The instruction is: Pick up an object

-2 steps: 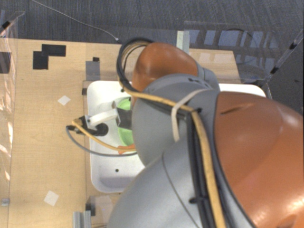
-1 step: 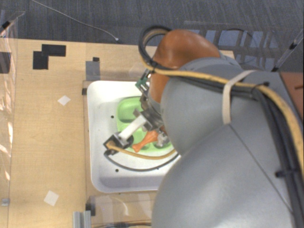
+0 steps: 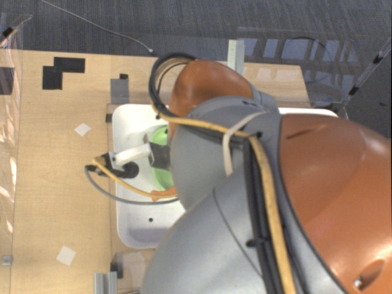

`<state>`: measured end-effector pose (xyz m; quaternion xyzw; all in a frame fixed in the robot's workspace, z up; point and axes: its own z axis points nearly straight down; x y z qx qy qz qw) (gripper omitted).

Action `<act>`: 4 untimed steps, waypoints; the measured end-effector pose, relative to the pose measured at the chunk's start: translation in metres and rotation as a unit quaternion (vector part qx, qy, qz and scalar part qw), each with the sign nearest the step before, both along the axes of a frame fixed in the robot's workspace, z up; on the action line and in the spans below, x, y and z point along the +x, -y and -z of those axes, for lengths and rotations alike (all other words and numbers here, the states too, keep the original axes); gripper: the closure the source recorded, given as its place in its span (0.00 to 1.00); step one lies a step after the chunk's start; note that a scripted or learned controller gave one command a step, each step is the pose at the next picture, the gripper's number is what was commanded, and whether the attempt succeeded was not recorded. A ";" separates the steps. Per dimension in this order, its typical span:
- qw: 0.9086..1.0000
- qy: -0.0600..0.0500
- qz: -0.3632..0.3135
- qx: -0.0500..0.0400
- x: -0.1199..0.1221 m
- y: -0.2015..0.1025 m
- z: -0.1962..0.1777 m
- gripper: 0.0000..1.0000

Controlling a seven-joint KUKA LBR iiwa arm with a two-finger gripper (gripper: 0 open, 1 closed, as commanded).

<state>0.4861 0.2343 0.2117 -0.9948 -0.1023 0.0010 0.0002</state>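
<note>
The grey and orange arm [image 3: 269, 188] fills most of the camera view and covers much of the left bin [image 3: 131, 225]. A bright green object [image 3: 162, 176] shows in the bin, partly hidden under the wrist; another green patch [image 3: 160, 135] peeks out just above it. A small orange piece [image 3: 160, 194] lies at the arm's lower edge. The gripper's body [image 3: 160, 156] reaches down into the bin between the green patches, with a white part [image 3: 130, 156] sticking out to the left. The arm hides the gripper's tips.
Yellow and grey cables [image 3: 113, 171] loop out from the wrist over the bin's left rim. The wooden bench [image 3: 55, 164] stretches to the left with small white markers. The right bin's rim [image 3: 306, 111] shows behind the arm.
</note>
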 end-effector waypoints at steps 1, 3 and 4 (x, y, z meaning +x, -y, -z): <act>0.975 0.002 -0.221 0.000 0.001 0.000 -0.045 1.00; 0.983 0.003 -0.185 0.001 0.001 -0.001 -0.068 1.00; 1.000 0.000 -0.021 -0.001 0.000 0.000 0.001 1.00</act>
